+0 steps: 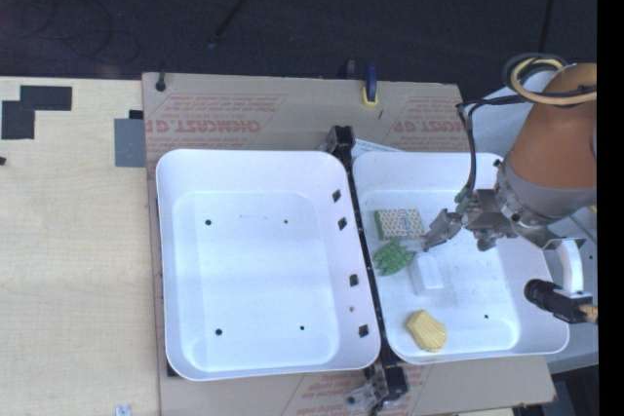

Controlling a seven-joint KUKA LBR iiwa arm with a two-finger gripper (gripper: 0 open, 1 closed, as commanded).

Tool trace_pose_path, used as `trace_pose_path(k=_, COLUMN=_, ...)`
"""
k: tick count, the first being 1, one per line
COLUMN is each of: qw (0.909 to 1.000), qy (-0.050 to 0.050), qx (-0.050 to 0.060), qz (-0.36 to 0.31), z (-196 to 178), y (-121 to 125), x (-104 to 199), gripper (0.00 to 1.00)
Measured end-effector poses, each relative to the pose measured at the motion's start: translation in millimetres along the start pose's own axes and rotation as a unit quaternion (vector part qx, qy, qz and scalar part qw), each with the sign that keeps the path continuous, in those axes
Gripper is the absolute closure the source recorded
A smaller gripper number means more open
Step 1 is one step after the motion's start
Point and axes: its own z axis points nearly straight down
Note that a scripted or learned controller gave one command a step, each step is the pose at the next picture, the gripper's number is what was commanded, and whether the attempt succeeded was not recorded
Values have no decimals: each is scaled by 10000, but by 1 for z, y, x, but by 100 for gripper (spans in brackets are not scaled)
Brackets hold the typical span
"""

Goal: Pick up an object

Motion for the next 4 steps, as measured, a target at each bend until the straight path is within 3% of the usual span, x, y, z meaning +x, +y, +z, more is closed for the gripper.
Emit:
trace_pose_path(k=1, qw=10000, qy=-27, qx=-66, qz=-18, z=-43, y=103, x=-34, gripper=0)
trace_pose_path(k=3, qw=10000, qy=-16, qx=-78, qz=-9, z=-267, y=-3, x=-17, gripper=0)
trace_pose_path(k=4, qw=10000, qy=-13, qx=-4, qz=-33, z=-269, y=-1, x=-16, gripper=100)
